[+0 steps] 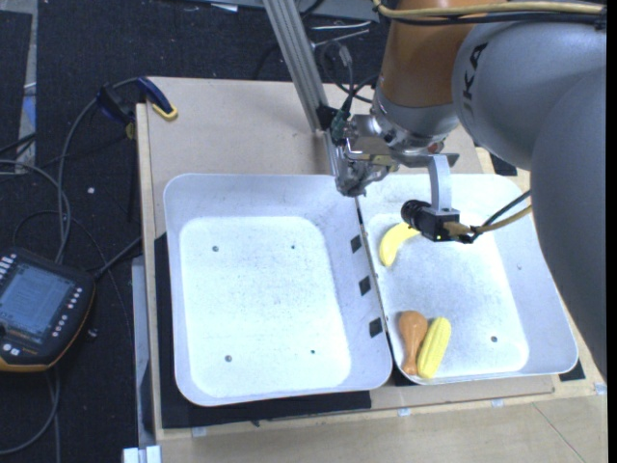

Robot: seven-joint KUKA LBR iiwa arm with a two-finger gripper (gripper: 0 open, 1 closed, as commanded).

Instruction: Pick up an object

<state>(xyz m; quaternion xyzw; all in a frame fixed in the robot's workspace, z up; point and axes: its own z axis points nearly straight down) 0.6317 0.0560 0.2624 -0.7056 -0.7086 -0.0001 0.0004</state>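
A yellow banana (392, 243) lies in the upper left part of the right bin (501, 302). An orange drumstick-shaped toy (412, 336) and a yellow corn cob (434, 346) lie side by side, touching, at that bin's front left corner. My gripper (351, 179) hangs over the back end of the rim between the two bins, up and to the left of the banana. I see nothing held in it.
The left bin (258, 297) sits beside the right one. A slanted metal strut (294, 46) rises behind the gripper. A black connector with a cable (431, 220) hangs from the wrist just right of the banana. A blue-and-yellow clamp (145, 96) sits on the bench's far left corner.
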